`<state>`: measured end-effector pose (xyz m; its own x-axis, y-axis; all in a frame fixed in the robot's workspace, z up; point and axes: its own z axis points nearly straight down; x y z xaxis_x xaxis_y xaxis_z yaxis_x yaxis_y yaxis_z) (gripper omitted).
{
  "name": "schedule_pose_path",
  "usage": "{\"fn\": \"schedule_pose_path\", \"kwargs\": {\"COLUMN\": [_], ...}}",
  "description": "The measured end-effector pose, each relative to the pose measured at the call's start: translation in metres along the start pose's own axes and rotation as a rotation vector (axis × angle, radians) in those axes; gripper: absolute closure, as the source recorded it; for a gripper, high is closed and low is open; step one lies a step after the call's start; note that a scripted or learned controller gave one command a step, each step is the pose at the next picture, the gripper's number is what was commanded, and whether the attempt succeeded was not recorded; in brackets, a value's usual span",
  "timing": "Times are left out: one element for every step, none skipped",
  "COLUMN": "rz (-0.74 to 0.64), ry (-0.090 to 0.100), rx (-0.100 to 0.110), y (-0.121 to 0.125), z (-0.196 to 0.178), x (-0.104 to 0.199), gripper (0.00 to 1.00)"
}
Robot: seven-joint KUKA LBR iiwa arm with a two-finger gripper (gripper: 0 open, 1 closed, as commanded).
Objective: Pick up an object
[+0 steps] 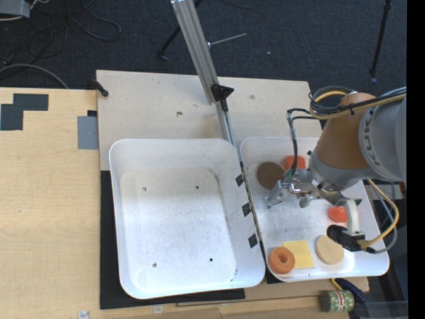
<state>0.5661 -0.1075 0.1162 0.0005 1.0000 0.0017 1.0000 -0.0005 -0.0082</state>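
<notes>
Pickable objects — all in the right bin.
Brown disc flat at 10 o'clock; orange piece just beside it, partly hidden. Small red piece at 3. Orange ring, yellow square, tan disc along 6 — flat, close together.

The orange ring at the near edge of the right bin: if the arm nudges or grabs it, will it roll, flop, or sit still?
The orange ring lies flat on its face, so a nudge would likely slide it, not roll it. It looks thick and keeps its round shape, so probably stiff. It touches the yellow square, which may shift too.
</notes>
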Motion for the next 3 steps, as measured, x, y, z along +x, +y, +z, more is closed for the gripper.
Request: {"fn": "schedule_pose_path", "kwargs": {"rz": [0.001, 0.007, -0.001], "ry": [-0.002, 0.000, -0.002], "rx": [-0.007, -0.006, -0.011], "y": [0.001, 0.000, 0.005], "z": [0.024, 0.014, -0.046], "x": [0.000, -0.001, 0.005], "gripper": [0.00, 1.00, 1.00]}}
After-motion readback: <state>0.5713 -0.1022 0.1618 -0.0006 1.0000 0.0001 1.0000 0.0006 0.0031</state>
